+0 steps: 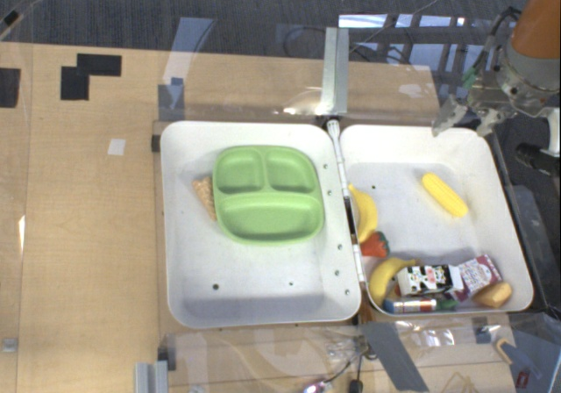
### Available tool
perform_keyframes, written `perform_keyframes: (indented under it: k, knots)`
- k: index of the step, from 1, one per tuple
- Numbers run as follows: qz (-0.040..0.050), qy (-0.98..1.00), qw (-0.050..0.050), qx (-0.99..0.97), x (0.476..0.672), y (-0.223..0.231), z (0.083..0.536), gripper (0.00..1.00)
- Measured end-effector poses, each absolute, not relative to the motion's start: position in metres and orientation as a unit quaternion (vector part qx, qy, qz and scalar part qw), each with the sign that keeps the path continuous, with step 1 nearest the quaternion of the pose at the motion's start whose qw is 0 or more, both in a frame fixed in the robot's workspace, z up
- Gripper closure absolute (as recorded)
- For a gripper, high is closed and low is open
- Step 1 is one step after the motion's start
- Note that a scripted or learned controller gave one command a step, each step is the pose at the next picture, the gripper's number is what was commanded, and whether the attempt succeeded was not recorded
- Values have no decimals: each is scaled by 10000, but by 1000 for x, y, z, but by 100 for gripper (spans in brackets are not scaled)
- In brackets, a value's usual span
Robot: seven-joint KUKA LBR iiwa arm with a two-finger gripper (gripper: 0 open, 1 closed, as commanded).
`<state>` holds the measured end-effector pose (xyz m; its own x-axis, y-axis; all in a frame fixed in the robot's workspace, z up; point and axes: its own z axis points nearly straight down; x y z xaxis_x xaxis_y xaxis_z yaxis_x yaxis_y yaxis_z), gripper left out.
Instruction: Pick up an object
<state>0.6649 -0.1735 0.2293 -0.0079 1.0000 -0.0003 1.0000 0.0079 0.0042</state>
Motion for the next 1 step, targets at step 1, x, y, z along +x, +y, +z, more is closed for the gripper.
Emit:
perform_keyframes:
  k: [1]
  knots:
    - [8,7139,8,7003,617,-189,133,0]
